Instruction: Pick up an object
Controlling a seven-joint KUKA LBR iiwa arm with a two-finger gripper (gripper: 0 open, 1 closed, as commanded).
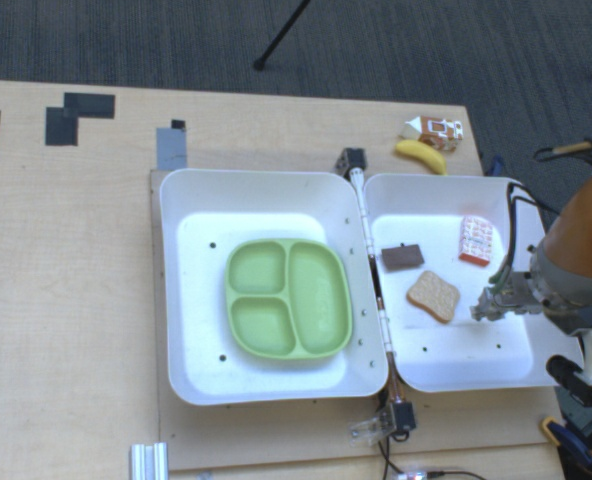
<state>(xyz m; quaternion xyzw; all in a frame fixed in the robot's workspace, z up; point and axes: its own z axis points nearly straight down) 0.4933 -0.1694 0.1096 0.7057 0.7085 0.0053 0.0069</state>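
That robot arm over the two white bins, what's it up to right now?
The gripper is down in the right bin, just right of a slice of toast, apparently trying to pick something up; nothing is visibly between its fingers. A brown block and a red-and-white packet also lie there. The left bin holds a green divided plate.

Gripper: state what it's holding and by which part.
Nothing is visibly held. The gripper sits low in the right bin, just right of the bread slice, with no object seen between its fingers.
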